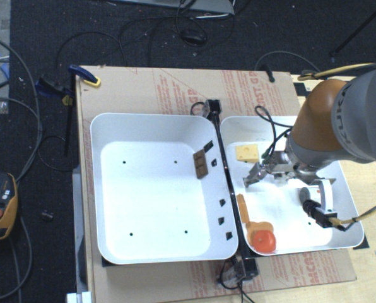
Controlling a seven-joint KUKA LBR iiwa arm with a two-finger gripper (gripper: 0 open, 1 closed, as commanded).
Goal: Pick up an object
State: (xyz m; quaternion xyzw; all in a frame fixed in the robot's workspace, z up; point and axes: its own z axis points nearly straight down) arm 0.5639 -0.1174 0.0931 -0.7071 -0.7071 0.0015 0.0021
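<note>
The grey two-finger gripper (254, 177) hung slightly parted and empty, the pale yellow foam square (246, 153) at its eleven o'clock; descending there risked missing it.

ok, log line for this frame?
gripper in right bin, nothing seen held | yellow block just behind it | wooden spoon with red ball front | brown block left bin

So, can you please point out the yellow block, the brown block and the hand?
yellow block (246, 153), camera view, middle of its top face
brown block (201, 165), camera view, middle of its top face
hand (253, 178), camera view, between its fingertips
</note>
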